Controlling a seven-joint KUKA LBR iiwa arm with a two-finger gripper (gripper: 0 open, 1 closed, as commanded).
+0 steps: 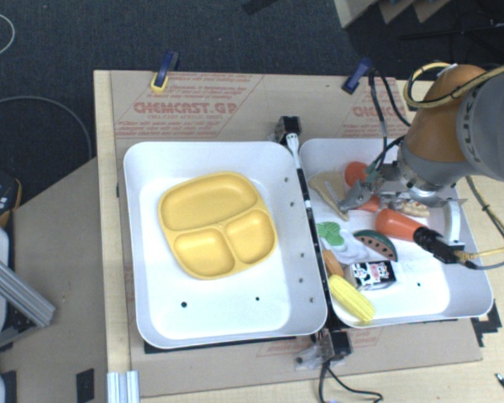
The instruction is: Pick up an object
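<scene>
In the right bin (466,296), toward its near left corner, a heap of small toy foods lies packed together: a yellow corn cob (351,299) at the front edge, a black-and-white printed piece (372,274) just behind it, a watermelon slice (375,243) with dark seeds above that, and a green leafy piece (329,232) on the left against the bin's wall. A thin orange strip (332,264) shows between the green piece and the corn. Farther back sit an orange-red carrot-like piece (398,222), a small round red-orange object (355,174), and a pale tan stick (328,194) lying at a slant near the divider. The gripper (359,196) hangs low over the back half of this bin, its metal fingers pointing toward the bin's left side, close to the red-orange object and the carrot piece; whether those fingers are spread or closed I cannot tell, and nothing can be seen between them. The arm (454,124), grey with its orange band, reaches in above the bin's far right. The left bin (143,225) holds one thing, a yellow three-compartment plate (217,223), lying flat slightly left of centre, well apart from the walls. Both bins rest side by side on a brown cardboard-covered bench (235,99).
</scene>
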